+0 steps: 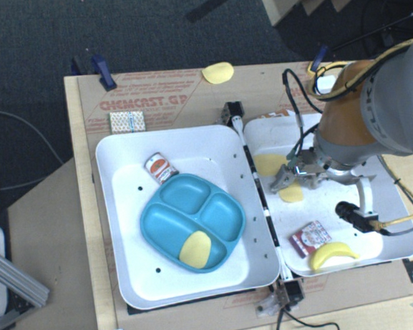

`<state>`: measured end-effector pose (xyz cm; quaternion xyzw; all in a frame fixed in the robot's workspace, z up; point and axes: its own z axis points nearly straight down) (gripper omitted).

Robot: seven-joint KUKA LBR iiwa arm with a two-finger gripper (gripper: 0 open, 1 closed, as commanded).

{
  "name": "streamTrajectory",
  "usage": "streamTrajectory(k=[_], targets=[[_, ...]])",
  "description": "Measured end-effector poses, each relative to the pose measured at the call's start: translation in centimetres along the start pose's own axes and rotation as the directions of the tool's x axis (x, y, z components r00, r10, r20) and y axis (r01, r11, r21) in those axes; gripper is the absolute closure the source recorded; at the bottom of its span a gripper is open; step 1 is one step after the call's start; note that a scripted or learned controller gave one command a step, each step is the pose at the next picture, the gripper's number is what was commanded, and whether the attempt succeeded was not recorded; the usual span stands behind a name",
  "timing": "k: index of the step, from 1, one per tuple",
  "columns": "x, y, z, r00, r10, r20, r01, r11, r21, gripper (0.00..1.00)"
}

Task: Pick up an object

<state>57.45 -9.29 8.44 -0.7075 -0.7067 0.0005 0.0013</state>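
1. We see the grey arm with its orange band (pixel 346 116) reaching in from the right over the right-hand shallow white bin (pixel 393 248), its pincer (pixel 288 177) low above the bin's upper left part.
2. We cannot tell whether the pincer is spread or pressed together; its tips are small and dark against the bin floor.
3. Just beside the pincer tip lies a pale yellow rounded piece (pixel 292 194), smooth and matte, resting on the bin floor; a flatter pale yellow patch (pixel 268 164) lies just above it, near the bin's left wall.
4. Lower in the same bin lie a small red and white packet (pixel 310 238) with print too small to read, and touching its lower edge a yellow banana-shaped toy (pixel 331 255), curved and glossy.
5. The left-hand shallow white bin (pixel 130 275) holds a blue three-compartment plastic plate (pixel 196 212); a yellow lemon-like piece (pixel 195 251) sits in its lower compartment.
6. Just beyond the plate's upper left rim lies a small red and white can (pixel 161 167) on its side, label unreadable.
7. The brown board table (pixel 164 96) bears red lettering that reads roughly "CHEMCAST GP", upside down relative to nothing we can fix, partly faint.
8. On the table lie a small patterned white packet (pixel 127 121) and a pale yellow oval piece (pixel 218 73) near the far edge.
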Motion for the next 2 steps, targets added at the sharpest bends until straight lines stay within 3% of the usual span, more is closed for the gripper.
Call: streamTrajectory(k=[1,2], targets=[[-0.6,9.2,-0.1,1.000,-0.003,0.002,0.003,1.000,-0.004,0.00],[-0.5,3.1,0.0,1.000,-0.001,0.000,0.001,1.000,-0.001,0.00]])
